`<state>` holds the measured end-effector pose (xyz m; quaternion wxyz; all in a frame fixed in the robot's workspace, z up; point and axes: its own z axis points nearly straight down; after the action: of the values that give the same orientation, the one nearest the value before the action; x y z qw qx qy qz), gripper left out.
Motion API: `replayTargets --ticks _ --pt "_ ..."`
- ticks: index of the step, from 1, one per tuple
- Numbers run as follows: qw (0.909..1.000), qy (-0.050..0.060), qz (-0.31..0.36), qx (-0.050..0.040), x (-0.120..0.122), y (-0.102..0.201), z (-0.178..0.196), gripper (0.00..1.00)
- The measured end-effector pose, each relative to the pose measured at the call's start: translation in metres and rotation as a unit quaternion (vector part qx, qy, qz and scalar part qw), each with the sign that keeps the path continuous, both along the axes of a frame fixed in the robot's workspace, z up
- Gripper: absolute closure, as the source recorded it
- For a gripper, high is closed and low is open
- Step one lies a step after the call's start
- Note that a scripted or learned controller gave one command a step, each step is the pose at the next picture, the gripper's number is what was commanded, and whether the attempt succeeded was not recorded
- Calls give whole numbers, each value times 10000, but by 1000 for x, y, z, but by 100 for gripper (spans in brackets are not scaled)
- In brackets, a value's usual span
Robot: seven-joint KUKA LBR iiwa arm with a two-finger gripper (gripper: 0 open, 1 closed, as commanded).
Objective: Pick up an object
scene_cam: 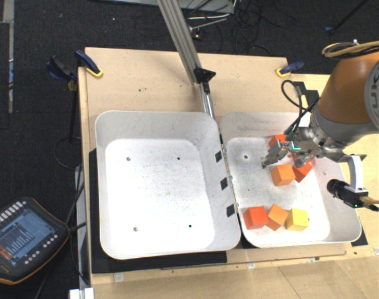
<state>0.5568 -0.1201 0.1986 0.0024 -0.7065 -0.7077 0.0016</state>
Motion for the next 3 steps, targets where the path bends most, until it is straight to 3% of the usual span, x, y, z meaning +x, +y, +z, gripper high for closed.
replayTargets --ticks 1,2,3 --pt "10000 -25 -8 -5 1 0 3 0" --pt "10000 6 -12 0 -1 2 -62 0" --pt "9999 -136 -7 -39 6 0 -76 0"
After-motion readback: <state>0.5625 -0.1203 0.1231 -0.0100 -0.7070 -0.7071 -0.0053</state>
